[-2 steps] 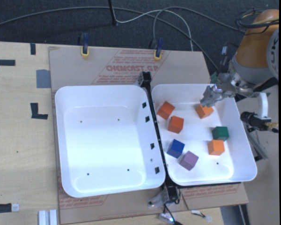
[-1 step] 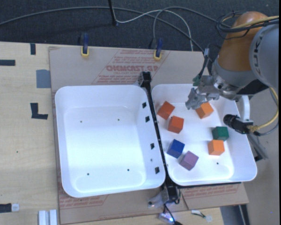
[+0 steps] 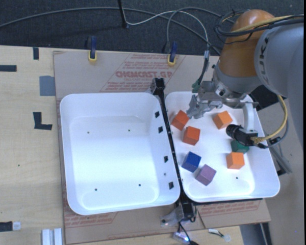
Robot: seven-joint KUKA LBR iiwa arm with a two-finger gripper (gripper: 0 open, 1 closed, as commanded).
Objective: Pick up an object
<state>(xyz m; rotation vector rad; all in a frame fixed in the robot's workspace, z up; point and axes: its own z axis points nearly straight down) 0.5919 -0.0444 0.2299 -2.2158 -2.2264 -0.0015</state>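
Nearest the camera, a purple cube (image 3: 205, 174) and a blue cube (image 3: 192, 161) are seen at the front of the right bin (image 3: 265, 188), just beside each other. Further back, an orange cube (image 3: 192, 135) sits near the divider, and another orange cube (image 3: 180, 120) lies behind it, turned diagonally to the bin walls. The gripper (image 3: 196, 107) is held low over the back of the same bin, just beside this rear cube and slightly behind it. Whether its fingers are apart or together cannot be told, and nothing is seen between them.

The step in hand is judged to be the approach to a grasp, with the rear orange cube taken as the likely target. No long axis is offered by a cube; only the direction of its faces matters, and here a corner is pointed roughly toward the divider. For a sound grasp, the wrist is best turned until the closing line is square to two opposite faces, and the tool centred over the cube before descent. Clearance from the divider and the neighbouring orange cube should be kept, since an off-centre descent is likely to push the cube aside.
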